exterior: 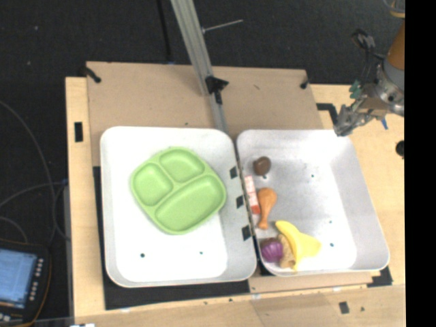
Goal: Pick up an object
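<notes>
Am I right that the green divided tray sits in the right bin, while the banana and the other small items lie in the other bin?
Not quite: the camera view shows the green divided tray in the left bin; the banana and small items lie in the right bin.

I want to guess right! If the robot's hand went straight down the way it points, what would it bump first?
Probably the right bin's top right corner rim, just below the hand. Depth is hard to judge.

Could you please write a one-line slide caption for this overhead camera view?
Gripper above the right bin's far corner; toy food clustered along that bin's left wall; green divided plate in left bin.
</notes>
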Robot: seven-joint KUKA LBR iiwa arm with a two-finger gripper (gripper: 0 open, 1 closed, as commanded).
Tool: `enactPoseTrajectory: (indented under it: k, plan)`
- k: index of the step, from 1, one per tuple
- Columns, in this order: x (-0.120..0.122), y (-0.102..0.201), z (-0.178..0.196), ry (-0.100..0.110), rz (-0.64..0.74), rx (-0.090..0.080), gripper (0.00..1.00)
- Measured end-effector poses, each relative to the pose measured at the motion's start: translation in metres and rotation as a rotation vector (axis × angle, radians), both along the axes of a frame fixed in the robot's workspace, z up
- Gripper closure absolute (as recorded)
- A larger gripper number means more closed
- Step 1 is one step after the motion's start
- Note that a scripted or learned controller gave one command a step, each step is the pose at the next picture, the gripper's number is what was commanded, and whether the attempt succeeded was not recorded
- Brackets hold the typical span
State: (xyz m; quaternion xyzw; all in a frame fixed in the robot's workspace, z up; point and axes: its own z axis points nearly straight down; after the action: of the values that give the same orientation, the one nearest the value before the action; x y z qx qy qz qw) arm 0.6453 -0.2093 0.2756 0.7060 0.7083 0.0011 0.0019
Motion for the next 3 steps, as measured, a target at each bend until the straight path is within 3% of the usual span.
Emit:
enactPoseTrajectory:
  k: [2, 3]
  plan:
    - [0.004, 0.102, -0.019, 0.004, 0.003, 0.002, 1.00]
    - [0.001, 0.155, -0.011, 0.004, 0.004, 0.003, 1.00]
